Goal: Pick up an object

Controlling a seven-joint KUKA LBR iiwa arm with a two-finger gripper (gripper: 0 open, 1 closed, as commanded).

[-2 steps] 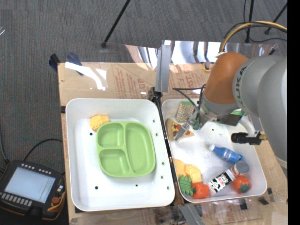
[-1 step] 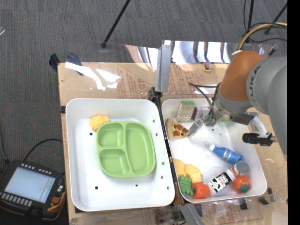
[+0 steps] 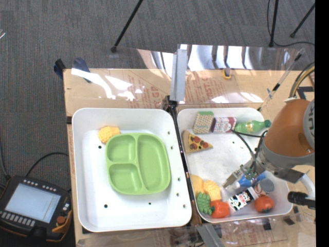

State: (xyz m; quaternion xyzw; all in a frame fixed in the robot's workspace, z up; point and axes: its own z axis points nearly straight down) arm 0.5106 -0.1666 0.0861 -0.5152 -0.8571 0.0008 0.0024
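The arm reaches into the right bin (image 3: pixel 257 217) from the right, and its gripper (image 3: pixel 237 179) hangs low over the bin's near-right part; whether its fingers are apart or together cannot be told from this angle. Just beside and below it lie a black-and-white carton (image 3: pixel 241 200) and a red tomato (image 3: pixel 264 204). Toward the near-left corner sit a yellow corn piece (image 3: pixel 211 189), a green vegetable (image 3: pixel 204 203) and a red pepper (image 3: pixel 221 209). Farther back are a pizza slice (image 3: pixel 195 141), a patterned box (image 3: pixel 203 122), a pink can (image 3: pixel 224 124) and a green bottle (image 3: pixel 252 126). The left bin (image 3: pixel 90 215) holds a green divided plate (image 3: pixel 138 163), with another corn piece (image 3: pixel 108 134) touching its far-left rim.
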